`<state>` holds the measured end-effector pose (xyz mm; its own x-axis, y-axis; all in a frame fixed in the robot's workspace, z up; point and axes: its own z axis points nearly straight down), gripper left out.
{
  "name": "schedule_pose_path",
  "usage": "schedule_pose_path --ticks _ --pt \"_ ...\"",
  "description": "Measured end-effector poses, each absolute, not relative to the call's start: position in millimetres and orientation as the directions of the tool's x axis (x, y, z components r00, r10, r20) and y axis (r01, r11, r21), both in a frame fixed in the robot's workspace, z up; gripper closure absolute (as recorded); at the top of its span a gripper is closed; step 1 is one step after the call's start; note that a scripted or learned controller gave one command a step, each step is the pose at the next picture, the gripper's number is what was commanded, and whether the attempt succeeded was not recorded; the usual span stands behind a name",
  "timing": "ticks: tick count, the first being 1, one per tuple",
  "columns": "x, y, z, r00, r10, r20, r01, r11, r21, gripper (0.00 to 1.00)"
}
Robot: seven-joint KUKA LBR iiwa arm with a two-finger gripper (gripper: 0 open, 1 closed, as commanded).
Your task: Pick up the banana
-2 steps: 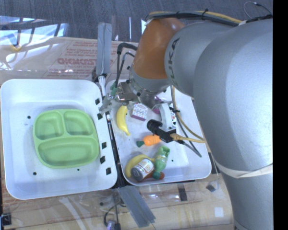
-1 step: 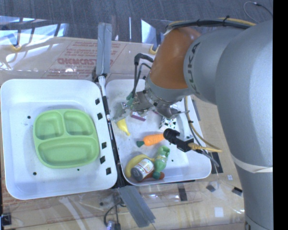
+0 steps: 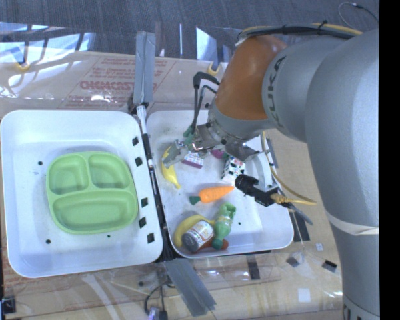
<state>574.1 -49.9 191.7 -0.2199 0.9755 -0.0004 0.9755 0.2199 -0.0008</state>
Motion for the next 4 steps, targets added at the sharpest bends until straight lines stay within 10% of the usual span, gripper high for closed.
schedule_pose_path --ticks 4 --pt "594.6 -39 192 -0.288 0.958 -0.001 0.958 0.288 -0.001 0.00"
